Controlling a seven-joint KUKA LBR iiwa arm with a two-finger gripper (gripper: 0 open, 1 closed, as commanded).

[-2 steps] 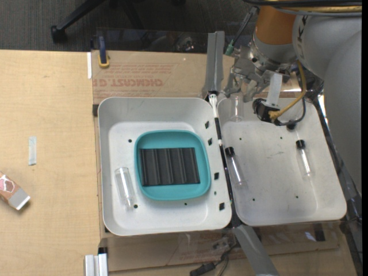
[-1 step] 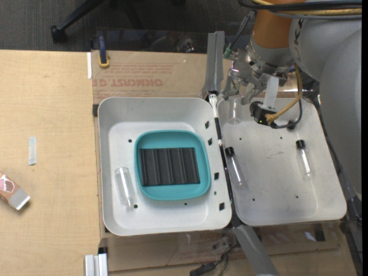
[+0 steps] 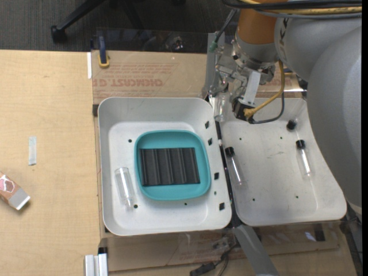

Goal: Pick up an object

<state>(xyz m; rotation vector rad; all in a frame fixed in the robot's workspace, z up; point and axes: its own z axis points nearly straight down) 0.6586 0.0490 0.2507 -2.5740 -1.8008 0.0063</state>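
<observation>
My hand (image 3: 221, 99) hangs over the far edge between the bins. Whether it's apart or together, I cannot tell. A teal tray (image 3: 171, 165) fills the left bin (image 3: 109, 154).

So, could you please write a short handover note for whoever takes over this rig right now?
Claw: up at the far edge of the bench, over the gap between the two bins; nothing is seen held in it.
Left bin: a teal tray in the middle, a clear tube lying just left of it.
Right bin: one clear black-capped tube along its left wall, another toward its right side.
Done: nothing picked up yet.
Left: choose an object, descend, grasp and lift.
</observation>
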